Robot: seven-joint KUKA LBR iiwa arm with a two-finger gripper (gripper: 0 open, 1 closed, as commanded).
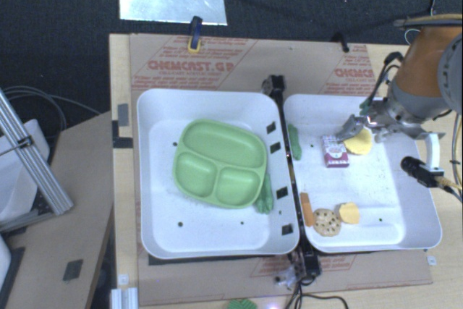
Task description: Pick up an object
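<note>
You had the arm reaching in over the right bin (416, 224), its gripper (362, 128) low over the upper part of that bin, right at a yellow piece (359, 144) that lay just beside a small pink-and-white carton (335, 153). From this slanted view I could not tell how the jaws stood, and nothing was plainly seen between them, so I would not have called the yellow piece held. My reading is that the gripper was placed there because those two items sat close together near the middle of the bin, away from the walls, which gave it room to come down. The crowding cut the other way too: the carton was touching or nearly touching the yellow piece, so a closing grip could have shoved one against the other. Other candidates lay well apart near the front of the same bin: a cookie (327, 222), a second yellow chunk (349, 213) just beside it, and an orange stick (306, 208) close to the left wall. A green pod (294, 141) hugged that wall higher up, an awkward spot for fingers. The left bin (155, 155) carried a green divided tray (220, 163), large and flat, and a poor first choice for a two-finger grip.
</note>
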